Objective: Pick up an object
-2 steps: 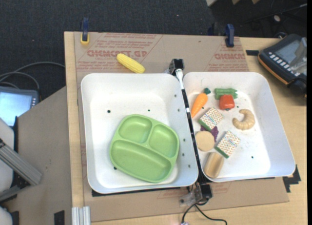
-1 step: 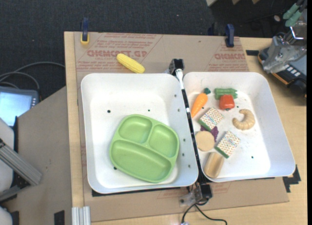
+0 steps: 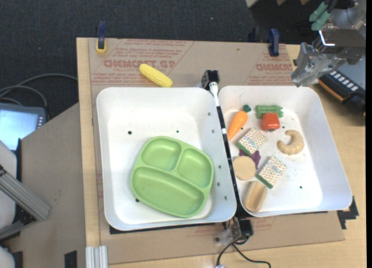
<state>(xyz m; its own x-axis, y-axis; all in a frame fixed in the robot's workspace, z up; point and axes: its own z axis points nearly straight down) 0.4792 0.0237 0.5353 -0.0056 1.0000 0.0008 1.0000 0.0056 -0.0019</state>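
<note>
1. My end effector (image 3: 306,69) hangs at the upper right of the view, above the desk (image 3: 192,57) just past the far right corner of the right bin (image 3: 331,162). I cannot tell from here whether it is released or clenched, and nothing shows in its grip.
2. The things I could pick all lie in the right bin, nearer the camera than my end effector and to its left in the view.
3. Closest to me are a green vegetable piece (image 3: 269,110) and a red tomato (image 3: 270,122) just below it, touching or nearly so.
4. A croissant (image 3: 292,142) lies near the tomato, toward the bin's middle.
5. An orange carrot (image 3: 237,124) lies tilted along the bin's left wall.
6. Two patterned packets (image 3: 252,141) (image 3: 271,171), a round tan disc (image 3: 244,168) and a tan cylinder (image 3: 255,196) cluster lower down.
7. The left bin (image 3: 116,121) holds a green divided plate (image 3: 172,175), well apart from my end effector.
8. A yellow corn cob (image 3: 155,75) lies on the desk behind the left bin.
</note>
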